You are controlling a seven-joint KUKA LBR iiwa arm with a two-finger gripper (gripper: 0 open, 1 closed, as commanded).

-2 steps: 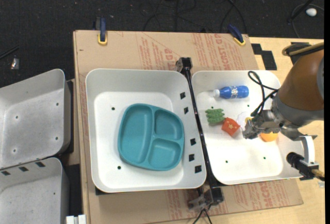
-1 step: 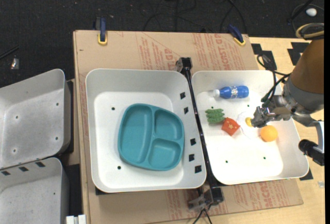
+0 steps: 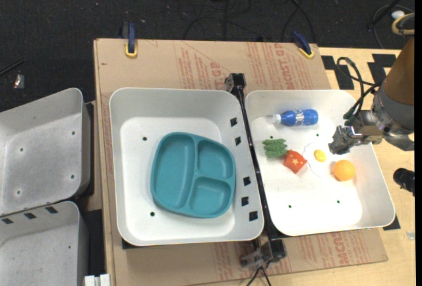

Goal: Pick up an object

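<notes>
- Your hand (image 3: 343, 140) hangs over the right bin (image 3: 316, 215), near its right wall; you cannot tell how it is set.
- Just below it lies the orange ball (image 3: 343, 171), with a small yellow piece (image 3: 320, 155) beside it.
- Bottle (image 3: 297, 118), green toy (image 3: 275, 146) and red block (image 3: 295, 161) sit further left.
- Left bin (image 3: 132, 212) holds the teal tray (image 3: 193, 174).
</notes>
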